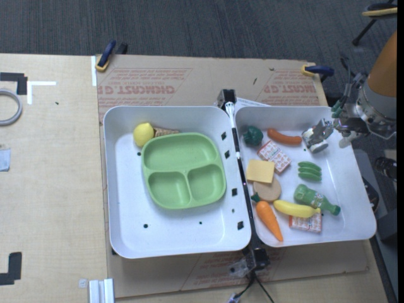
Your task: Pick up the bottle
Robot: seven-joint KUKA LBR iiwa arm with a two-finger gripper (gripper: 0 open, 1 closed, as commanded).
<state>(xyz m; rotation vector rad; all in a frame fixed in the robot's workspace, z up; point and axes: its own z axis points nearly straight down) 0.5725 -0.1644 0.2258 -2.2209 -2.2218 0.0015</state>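
The bottle (315,198) is green and lies on its side in the right bin (353,169), near that bin's front right. A yellow banana (296,208) rests against its near side. My gripper (317,137) hangs over the back right of the same bin, well behind the bottle and apart from it. Nothing shows held in it.
The right bin also holds a carrot (269,220), a cheese slice (260,170), a sausage (284,137), a green pod (309,170) and small red packets (275,156). In the left bin (120,188) sit a green divided plate (184,170) and a lemon (144,133).
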